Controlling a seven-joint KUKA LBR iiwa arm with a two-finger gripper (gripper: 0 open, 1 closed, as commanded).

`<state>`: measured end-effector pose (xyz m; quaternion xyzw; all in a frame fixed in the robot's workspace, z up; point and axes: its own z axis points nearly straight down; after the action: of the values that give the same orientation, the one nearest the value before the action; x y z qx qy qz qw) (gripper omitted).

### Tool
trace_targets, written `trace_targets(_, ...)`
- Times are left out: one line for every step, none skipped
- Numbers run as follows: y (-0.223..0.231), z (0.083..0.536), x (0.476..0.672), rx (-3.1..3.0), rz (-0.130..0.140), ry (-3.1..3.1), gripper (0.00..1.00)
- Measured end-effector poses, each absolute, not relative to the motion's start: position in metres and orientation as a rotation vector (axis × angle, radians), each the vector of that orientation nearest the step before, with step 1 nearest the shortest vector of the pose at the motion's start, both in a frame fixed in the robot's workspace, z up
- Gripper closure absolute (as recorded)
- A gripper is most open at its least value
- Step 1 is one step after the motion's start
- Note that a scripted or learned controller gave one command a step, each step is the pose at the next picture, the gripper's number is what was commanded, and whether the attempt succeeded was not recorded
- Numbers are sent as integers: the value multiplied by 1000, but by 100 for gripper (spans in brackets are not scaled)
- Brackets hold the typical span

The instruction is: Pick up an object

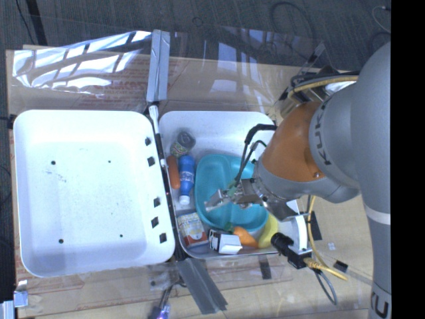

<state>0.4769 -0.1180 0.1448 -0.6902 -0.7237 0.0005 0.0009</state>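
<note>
Two shallow white bins are set side by side on a wooden bench [219, 78] with dark floor behind it. At the left of the frame the big white left bin [33, 244] is seen. Near the middle, the smaller right bin [219, 119] is packed with things: a round teal plastic bowl [212, 178], a blue and white bottle [186, 177], an orange stick-shaped toy [173, 171], a small grey round cap [184, 139], a yellow soft thing [270, 230], and a little printed box [192, 228].

From the right of the frame, the grey arm with its orange band [295, 151] is reached down into the right bin. The metal gripper [229, 195] is placed low over the teal bowl. How wide it is opened cannot be told, and nothing is clearly seen held in it.

Nothing is lifted yet. A grab and a lift are probably what is left to be done.
</note>
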Motion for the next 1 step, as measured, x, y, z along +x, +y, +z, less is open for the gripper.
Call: trace_targets(-133, 164, 505, -2226, 3, -2211, 0)
